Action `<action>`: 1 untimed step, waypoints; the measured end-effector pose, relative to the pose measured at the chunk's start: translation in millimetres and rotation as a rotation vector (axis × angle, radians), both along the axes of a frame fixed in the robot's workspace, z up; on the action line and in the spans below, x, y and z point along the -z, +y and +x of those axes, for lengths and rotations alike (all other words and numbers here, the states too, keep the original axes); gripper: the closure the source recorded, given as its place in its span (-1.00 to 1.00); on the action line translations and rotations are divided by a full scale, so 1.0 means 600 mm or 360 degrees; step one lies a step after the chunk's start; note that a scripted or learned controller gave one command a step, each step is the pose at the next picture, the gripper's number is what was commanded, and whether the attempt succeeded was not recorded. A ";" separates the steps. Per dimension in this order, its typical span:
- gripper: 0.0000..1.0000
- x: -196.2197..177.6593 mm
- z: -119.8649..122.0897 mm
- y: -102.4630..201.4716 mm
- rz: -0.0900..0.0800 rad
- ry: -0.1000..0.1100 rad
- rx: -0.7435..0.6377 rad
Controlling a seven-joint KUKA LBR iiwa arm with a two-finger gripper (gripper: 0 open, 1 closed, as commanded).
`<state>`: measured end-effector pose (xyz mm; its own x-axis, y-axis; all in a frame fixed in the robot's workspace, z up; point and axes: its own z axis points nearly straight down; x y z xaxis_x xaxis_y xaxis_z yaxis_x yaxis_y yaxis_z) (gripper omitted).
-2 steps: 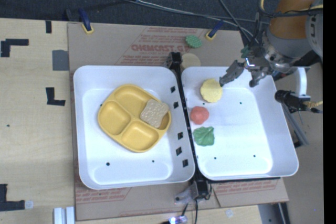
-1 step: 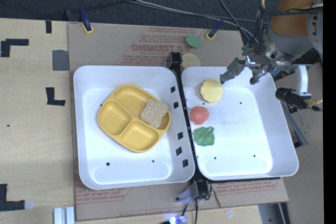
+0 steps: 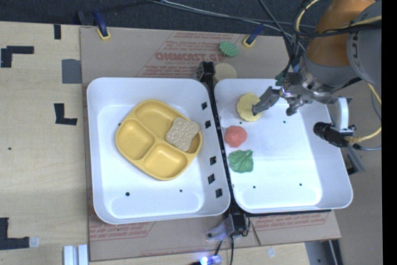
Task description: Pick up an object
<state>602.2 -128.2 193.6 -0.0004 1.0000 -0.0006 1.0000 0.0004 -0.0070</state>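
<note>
**Claw poised open over the right bin, beside a yellow disc**

Camera view, looking down at a slant: the grey arm (image 3: 347,40), with its orange band, reached in from the right, and its claw (image 3: 278,103) hung over the upper part of the right bin (image 3: 310,195). The two dark fingers (image 3: 265,101) stood spread apart with nothing between them. One finger pointed toward the left, its tip just touching or overlapping the edge of a pale yellow disc (image 3: 247,107); contact could not be confirmed. The other finger sat to the claw's right, over bare white bin floor.

Below and to the left of the claw, near the disc, lay a small red round piece (image 3: 236,135). Further below that lay a green leafy piece (image 3: 240,161). All three rested along the bin's left side.

Well to the claw's left, across the divider, the left bin (image 3: 105,195) held a yellow compartment plate (image 3: 146,139), with a tan cracker (image 3: 182,133) on its right-hand part.

Above and to the left of the claw, outside the bins on the cardboard surface (image 3: 155,53), lay a small green textured piece (image 3: 228,48).
</note>
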 end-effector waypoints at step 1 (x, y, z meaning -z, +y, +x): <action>-1.00 0.102 -0.009 -0.007 0.0000 -0.0004 -0.0001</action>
<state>596.6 -132.1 132.1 -0.0007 1.0000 -0.0009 1.0000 0.0007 -0.0047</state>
